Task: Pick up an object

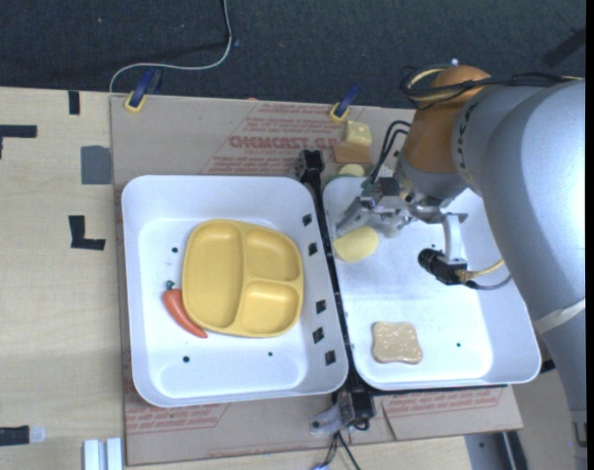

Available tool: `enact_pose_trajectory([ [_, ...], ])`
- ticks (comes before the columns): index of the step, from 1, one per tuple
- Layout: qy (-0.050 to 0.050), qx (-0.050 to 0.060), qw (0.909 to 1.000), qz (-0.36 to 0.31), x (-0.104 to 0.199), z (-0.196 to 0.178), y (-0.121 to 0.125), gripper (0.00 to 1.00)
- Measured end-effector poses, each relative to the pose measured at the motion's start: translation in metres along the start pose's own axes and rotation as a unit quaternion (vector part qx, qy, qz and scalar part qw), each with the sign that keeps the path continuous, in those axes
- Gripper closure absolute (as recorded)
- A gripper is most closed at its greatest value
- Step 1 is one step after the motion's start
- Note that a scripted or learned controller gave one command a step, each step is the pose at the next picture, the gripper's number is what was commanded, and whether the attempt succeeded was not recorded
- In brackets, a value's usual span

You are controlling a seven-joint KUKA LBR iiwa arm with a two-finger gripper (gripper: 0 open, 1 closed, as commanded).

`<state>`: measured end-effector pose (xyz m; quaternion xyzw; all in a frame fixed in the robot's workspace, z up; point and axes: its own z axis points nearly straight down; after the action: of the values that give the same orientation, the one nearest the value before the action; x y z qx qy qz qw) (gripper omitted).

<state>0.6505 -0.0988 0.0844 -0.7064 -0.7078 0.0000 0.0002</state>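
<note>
The pincer [360, 215] is low in the right bin [502, 355], close to the divider between the two bins. Its metal fingers point to the left and down, just above a pale yellow lemon [356, 245]. If the fingers are spread or pressed together I cannot tell, and nothing is seen between them. The lemon lies near the left wall of this bin, so on that side there is little room; toward the middle of the bin the floor is open. A toast slice [396, 342] lies flat near the front edge, well apart from the lemon. Behind the bin's back rim, on the cardboard, stand a tan block [354, 142] and a small pale round thing [350, 170].

In the left bin [145, 360] a yellow plate [243, 277] with three parts takes the middle, and a carrot [183, 312] touches its left edge.

The arm [531, 194] comes from the right, over the right bin's back corner, with the orange band [429, 135] above the wrist. A black cable [443, 262] hangs beside it.
</note>
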Motion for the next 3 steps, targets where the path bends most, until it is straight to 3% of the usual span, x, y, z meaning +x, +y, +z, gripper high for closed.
enact_pose_trajectory([
  [1, 0.0, 0.0, 1.0, 0.0, 0.003, 0.0, 0.008, 0.0],
  [2, -0.001, 0.0, 1.0, 0.001, -0.001, 0.0, -0.009, 0.0],
  [3, 0.0, -0.001, 1.0, 0.0, -0.008, 0.0, 0.014, 0.0],
])
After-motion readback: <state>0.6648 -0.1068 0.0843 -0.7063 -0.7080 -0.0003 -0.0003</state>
